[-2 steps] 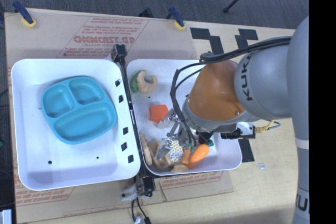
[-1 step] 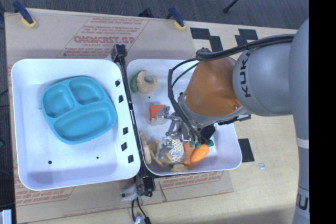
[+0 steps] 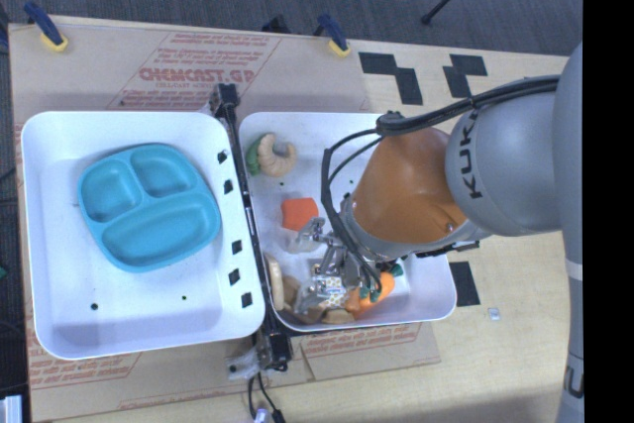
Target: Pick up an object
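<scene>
My gripper (image 3: 330, 280) reaches down into the right bin (image 3: 297, 129), near its front edge, under the orange wrist band. It sits among a cluster of small items: an orange piece (image 3: 369, 294) with a green bit, tan food pieces (image 3: 287, 292) and a patterned item. An orange-red block (image 3: 299, 212) lies just behind the gripper. A tan and green ring-shaped toy (image 3: 269, 156) rests at the bin's back left. The arm hides the bin's right half.
The left bin (image 3: 40, 243) holds a blue divided plate (image 3: 149, 205). A black divider with clips (image 3: 238, 213) runs between the bins. Cardboard lies under both, held by blue and yellow clamps (image 3: 334, 33) at the back.
</scene>
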Tool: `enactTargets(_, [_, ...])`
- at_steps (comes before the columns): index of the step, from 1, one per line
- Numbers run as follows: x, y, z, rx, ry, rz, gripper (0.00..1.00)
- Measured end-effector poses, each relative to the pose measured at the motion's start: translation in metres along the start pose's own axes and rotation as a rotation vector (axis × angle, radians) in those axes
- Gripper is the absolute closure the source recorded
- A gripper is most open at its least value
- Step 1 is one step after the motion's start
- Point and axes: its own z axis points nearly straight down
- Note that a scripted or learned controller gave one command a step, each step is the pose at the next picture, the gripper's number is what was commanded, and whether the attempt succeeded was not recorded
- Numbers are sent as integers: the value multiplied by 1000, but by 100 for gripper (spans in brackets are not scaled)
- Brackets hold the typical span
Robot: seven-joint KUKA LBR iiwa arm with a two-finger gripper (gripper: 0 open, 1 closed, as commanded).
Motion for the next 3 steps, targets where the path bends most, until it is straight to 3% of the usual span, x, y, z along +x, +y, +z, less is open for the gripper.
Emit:
enactTargets(1, [0, 0, 0, 0, 0, 1, 0])
enactTargets(2, [-14, 1, 1, -4, 10, -207, 0])
enactTargets(3, [-14, 1, 1, -4, 10, -207, 0])
